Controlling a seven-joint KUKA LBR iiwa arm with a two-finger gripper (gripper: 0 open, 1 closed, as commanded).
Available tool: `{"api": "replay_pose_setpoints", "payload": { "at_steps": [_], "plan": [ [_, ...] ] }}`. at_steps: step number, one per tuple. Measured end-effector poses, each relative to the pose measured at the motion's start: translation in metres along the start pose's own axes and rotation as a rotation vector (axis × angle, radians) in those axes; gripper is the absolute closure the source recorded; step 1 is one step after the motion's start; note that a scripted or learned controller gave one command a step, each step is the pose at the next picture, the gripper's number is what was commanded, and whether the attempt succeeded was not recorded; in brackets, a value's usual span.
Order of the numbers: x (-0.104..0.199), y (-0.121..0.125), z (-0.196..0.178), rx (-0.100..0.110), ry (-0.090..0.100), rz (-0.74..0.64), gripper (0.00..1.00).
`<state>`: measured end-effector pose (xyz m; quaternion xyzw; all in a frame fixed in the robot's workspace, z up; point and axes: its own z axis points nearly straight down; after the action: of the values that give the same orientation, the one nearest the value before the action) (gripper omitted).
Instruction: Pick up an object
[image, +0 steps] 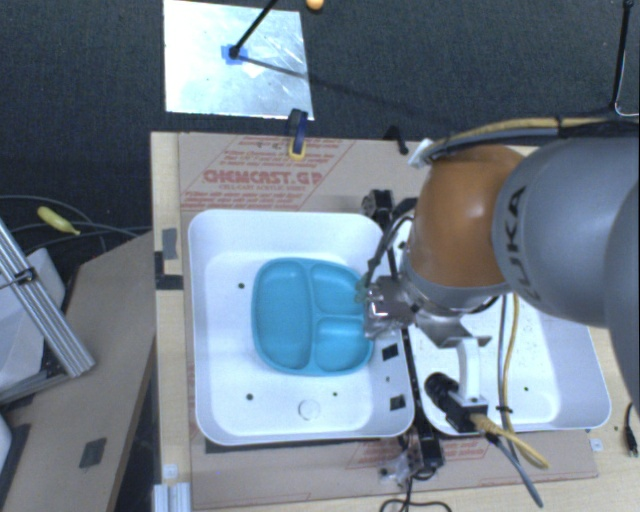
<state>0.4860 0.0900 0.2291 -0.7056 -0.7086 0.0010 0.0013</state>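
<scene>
A blue plate (308, 316) with three compartments lies flat in the left white bin (225, 290), roughly in its middle and a little toward the right wall. The plate's right edge sits close to that wall, where the bin meets the neighbouring right bin (560, 395).

The arm (560, 230) reaches in from the right, its large grey body and orange band (460, 220) hanging over the seam between the two bins and covering much of the right one. Below the band, the claw (375, 305) comes down at the plate's right rim, just at or touching the edge of the blue plastic. Metal parts of the claw show there, but the wrist hides most of it, so I cannot tell how far it is open or whether it has hold of anything. The plate looks to be resting on the bin floor.

Cables, one of them yellow (515, 440), trail from the wrist down across the right bin. The bins sit on a brown board (270, 170) printed with red lettering, laid on the counter.
</scene>
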Motion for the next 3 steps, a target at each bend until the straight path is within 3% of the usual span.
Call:
{"api": "replay_pose_setpoints", "payload": {
  "at_steps": [1,2,3],
  "plan": [
    [0.001,0.088,0.047,-0.008,-0.001,0.000,1.00],
    [-0.001,0.028,-0.089,-0.016,0.004,-0.001,1.00],
    [0.029,0.000,-0.118,-0.009,0.003,-0.004,1.00]
  ]
}}
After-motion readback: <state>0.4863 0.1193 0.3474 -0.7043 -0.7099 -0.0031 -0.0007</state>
